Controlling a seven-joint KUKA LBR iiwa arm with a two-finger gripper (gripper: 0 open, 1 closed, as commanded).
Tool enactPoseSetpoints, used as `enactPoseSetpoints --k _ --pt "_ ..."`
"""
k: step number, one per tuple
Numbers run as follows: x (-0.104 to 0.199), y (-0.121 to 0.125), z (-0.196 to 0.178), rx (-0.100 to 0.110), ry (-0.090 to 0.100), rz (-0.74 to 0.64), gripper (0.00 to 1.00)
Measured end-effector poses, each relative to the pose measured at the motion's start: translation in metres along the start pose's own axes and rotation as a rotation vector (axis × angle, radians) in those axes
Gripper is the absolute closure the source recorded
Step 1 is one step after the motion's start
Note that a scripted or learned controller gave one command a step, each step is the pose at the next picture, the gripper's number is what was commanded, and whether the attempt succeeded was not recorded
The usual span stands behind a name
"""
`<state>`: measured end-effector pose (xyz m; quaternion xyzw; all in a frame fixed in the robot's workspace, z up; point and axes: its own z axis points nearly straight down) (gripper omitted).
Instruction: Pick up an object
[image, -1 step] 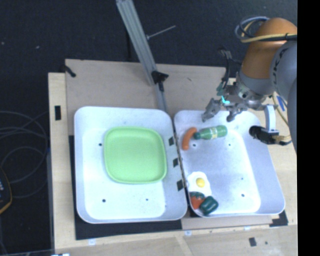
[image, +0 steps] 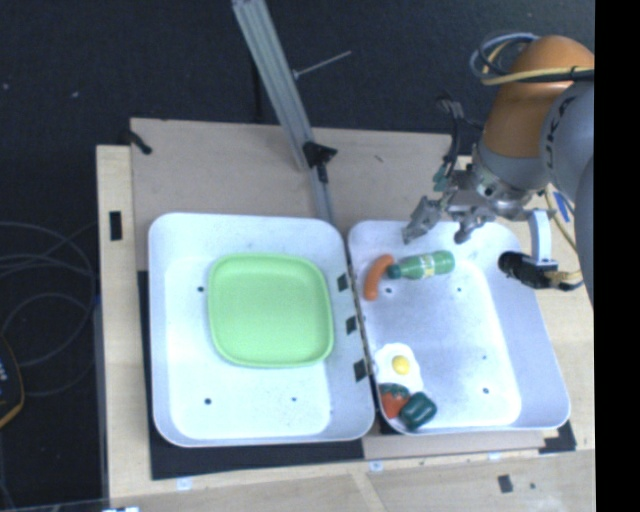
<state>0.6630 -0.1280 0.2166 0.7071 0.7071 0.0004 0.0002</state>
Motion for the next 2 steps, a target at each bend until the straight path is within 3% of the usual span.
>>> enactPoseSetpoints --k 1,2 --pt "0.004 -0.003 0.062 0.005 0.0 0.0 0.0" --pt "0.002 -0.001 0.094 -0.007 -0.003 0.001 0.0"
